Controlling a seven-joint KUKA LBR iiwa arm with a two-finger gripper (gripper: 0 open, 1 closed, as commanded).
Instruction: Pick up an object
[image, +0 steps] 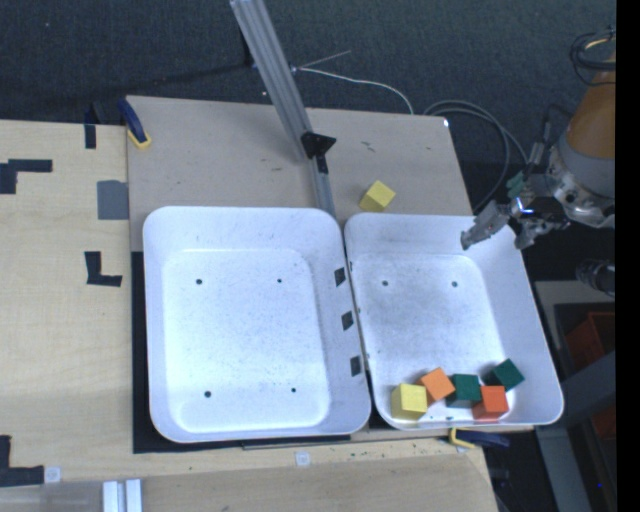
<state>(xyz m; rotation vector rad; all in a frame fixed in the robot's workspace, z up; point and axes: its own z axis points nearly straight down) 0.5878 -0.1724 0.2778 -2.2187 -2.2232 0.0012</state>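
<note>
- Near edge: we see the bench (60, 300) front with pale wood grain, black tape marks on its left part, and a small yellow clip (458, 437) just below the right bin's front rim.
- Right bin (520, 300), white, shallow, rounded corners, floor speckled with dark scuffs. All its blocks crowd the near right corner: yellow block (409, 400), orange block (437, 383), dark green block (466, 387), red-orange block (493, 401), second green block (508, 374). They touch or sit just beside each other, close against the front rim, little room on that side. The middle and far part of the floor is bare and open.
- Left bin (160, 320), same white plastic and same rounded shape; its right rim touches the right bin's left rim, with black tabs along the seam.
- Far: a loose yellow cube (378, 196) lies on the brown board behind the bins, just past the right bin's far rim, open board around it.
- A grey metal pole (280, 80) slants down from the top to the seam between the bins.
- Gripper (505, 222) hangs over the right bin's far right edge, well apart from the blocks; fingers look spread, nothing between them. Orange band of the arm (592, 120) above it.
</note>
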